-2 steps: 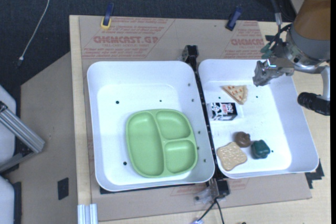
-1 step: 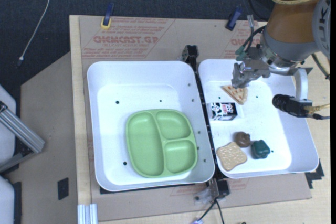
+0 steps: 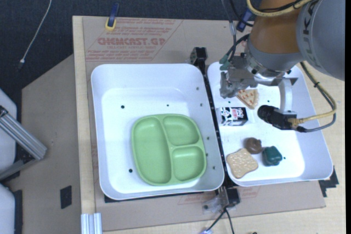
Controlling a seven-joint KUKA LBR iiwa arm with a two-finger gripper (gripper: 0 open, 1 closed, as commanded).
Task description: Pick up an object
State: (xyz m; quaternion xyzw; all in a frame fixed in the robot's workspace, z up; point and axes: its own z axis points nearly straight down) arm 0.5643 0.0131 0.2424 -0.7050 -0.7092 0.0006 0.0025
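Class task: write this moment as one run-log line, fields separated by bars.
gripper: low over right white bin, beside waffle-patterned tan wedge | grasp: cannot tell | left white bin: green divided plate

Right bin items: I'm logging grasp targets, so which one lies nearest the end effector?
The tan waffle-like piece, right beside the end effector. The black-and-white card, brown lump, teal block and toast lie farther off.

One camera above looks down aslant, seemingly moderately near, on both bins (image 3: pixel 104 118).
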